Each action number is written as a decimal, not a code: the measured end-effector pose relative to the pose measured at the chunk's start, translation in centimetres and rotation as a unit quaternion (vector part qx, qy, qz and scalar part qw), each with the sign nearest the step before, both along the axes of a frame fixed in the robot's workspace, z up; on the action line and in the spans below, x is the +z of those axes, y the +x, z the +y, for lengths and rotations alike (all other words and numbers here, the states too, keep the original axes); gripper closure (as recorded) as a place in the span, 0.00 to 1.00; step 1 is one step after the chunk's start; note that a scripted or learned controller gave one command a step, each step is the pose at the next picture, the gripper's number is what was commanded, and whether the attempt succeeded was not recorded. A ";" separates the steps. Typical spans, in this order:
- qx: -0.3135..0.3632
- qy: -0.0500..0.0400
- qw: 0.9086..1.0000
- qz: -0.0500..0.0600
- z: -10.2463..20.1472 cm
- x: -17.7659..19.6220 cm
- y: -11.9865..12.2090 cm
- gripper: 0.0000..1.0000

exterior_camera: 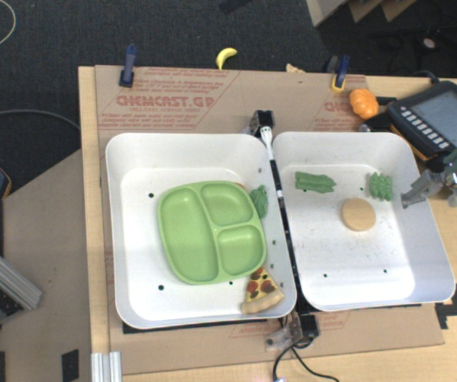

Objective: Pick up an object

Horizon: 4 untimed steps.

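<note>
The right bin (419, 261) holds a tan round disc (359, 214), a dark green leafy piece (314, 183) and a smaller green piece (380, 185). In the left bin (125, 213) lies a green divided plate (211, 231), with a pizza slice (261, 290) at its lower right and a small green item (259, 201) at its right edge. My gripper (421, 191) reaches in low over the right bin's right rim, just right of the smaller green piece and up and right of the disc. Nothing shows in its grasp.
On the cardboard beyond the bins sit an orange toy (362, 102), a yellow banana (226, 56) and two blue clamps (127, 66) (340, 72). A black handheld panel (435, 118) lies at the back right. A black clip (263, 122) stands where the bins meet.
</note>
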<state>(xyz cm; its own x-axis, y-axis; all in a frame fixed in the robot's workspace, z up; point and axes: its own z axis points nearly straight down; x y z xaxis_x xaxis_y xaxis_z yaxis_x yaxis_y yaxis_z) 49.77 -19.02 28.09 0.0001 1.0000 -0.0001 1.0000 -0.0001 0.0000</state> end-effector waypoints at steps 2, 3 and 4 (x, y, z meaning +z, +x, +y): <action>0.004 0.008 1.000 0.001 -2.6 -19.8 -0.2 0.00; 0.004 0.007 1.000 0.002 -2.6 -19.7 7.0 0.00; 0.003 0.000 1.000 -0.003 0.2 -19.5 13.5 0.00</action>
<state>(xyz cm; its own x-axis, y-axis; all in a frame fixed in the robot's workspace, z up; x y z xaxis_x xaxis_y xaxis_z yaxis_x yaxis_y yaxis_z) 63.22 -18.86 8.54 -0.0059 1.0000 0.0004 1.0000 0.0059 0.0055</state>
